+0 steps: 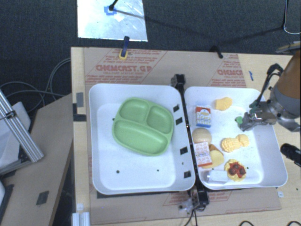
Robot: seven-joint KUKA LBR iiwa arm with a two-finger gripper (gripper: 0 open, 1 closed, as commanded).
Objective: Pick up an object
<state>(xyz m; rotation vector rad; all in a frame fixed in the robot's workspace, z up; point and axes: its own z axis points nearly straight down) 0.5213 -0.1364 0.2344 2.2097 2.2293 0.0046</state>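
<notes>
- We see the arm reaching in from the right, its gripper (245, 121) low over the right bin (277, 166), near that bin's right-hand side.
- We cannot tell how the gripper is set; its tip is a small dark-and-green shape, and nothing is visibly caught in it.
- The candidates for picking all lie in the right bin: a red-and-white carton (203, 116) and a yellow piece (224, 103) toward the far end, a tan round item (201, 135) by the divider, a pale yellow bumpy toy (234, 143) just in front of the gripper, a small printed packet (202, 153), and a yellow piece with red on top (235, 169) at the near end.
- The left bin (103, 140) carries a green divided plate (143, 126), well apart from the arm.
- We judge the step in hand to be the approach: the tool is down among the objects, but no grasp is shown.
- The bumpy toy is the nearest target, as we read it.
- The next move calls for centring over one item, descending until the tip straddles it, closing, then lifting straight up.
- The risk we see is crowding: the items near the divider touch one another, so a grasp there could nudge neighbours.
</notes>
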